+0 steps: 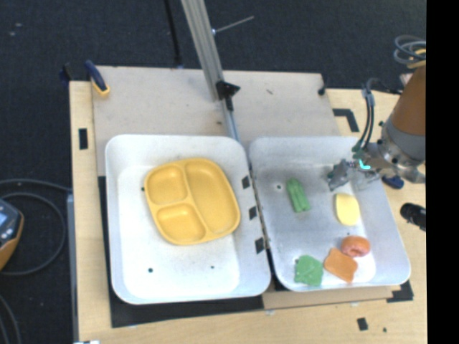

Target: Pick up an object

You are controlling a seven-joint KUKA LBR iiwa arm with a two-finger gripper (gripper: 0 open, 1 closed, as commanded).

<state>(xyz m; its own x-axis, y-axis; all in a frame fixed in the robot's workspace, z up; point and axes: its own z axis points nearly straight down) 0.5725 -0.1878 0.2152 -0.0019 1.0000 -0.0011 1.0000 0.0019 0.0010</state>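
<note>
The right bin point(287, 158) holds a green oblong piece point(297, 195) near its middle and a pale yellow piece point(347, 209) to its right. Along the front lie a green block point(309, 270), an orange block point(340, 264) and a reddish round piece point(355, 246). My gripper point(341, 175) hangs over the bin's back right part, just above the yellow piece and right of the green oblong. Nothing shows between its fingers.
The left bin point(129, 264) carries a yellow divided tray point(191, 200). A metal pole point(203, 38) rises behind the bins. The arm's orange band point(412, 106) and wrist sit over the right bin's right rim. A cable loops at the far left.
</note>
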